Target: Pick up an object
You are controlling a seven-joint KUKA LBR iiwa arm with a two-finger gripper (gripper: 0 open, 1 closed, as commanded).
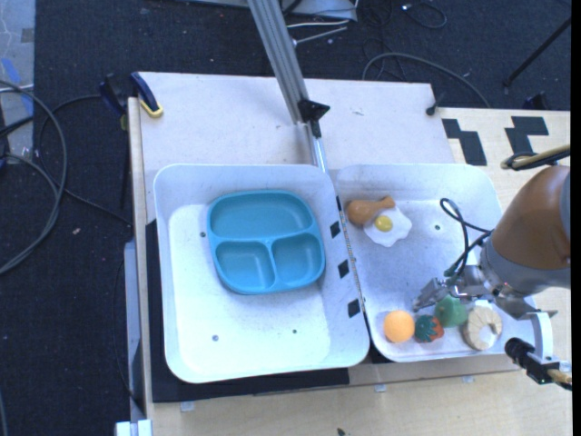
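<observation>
1. Objects for picking lie in the right bin: an orange ball, a green and red toy and a pale round piece bunched along the near edge, and a fried egg toy beside a drumstick toy near the far left corner
2. We see the gripper low over the near cluster, just above the green and red toy
3. Whether its jaws are released or clenched we cannot tell, and we see nothing held between them
4. We judge the step in hand is closing on one piece; centring over a single toy matters, since its neighbours touch it
5. A blue divided plate sits in the left bin, well apart from the gripper
</observation>
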